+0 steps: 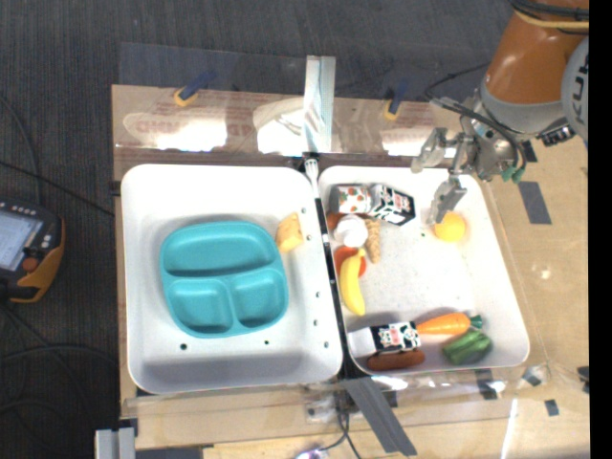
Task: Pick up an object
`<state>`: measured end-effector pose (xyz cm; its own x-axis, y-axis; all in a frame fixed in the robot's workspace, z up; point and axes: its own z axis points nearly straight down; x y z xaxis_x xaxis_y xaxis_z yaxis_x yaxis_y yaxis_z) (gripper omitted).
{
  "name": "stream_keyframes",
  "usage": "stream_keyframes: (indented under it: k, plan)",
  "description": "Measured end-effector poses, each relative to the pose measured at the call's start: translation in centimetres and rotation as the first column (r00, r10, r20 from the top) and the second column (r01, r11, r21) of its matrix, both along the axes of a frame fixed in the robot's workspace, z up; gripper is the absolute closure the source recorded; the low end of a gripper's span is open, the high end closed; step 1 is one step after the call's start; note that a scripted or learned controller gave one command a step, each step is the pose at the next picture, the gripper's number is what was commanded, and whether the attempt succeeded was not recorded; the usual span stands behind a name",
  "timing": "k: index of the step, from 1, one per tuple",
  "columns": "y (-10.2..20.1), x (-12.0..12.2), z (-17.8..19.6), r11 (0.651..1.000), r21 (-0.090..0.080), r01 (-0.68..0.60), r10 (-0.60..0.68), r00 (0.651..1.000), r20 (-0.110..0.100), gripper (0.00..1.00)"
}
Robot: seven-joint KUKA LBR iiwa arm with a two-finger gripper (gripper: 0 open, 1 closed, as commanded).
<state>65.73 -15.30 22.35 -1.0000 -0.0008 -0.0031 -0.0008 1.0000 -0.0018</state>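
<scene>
Non-task items around the desk (550, 256)

A handheld controller (27, 247) lies on the floor, far left of the fingers.

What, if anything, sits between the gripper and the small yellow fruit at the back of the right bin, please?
Nothing visible does. The gripper hangs just above and left of the yellow fruit near the right bin's back wall, with bare bin floor around the fruit. The nearest things, the small cartons, lie off to the left.
</scene>
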Motion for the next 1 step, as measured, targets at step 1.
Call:
stream_keyframes:
  k: [1]
  plan:
    - [-2.59, -12.89, -13.27, 1.000, -0.001, -0.016, 0.016, 1.000, 0.003, 0.00]
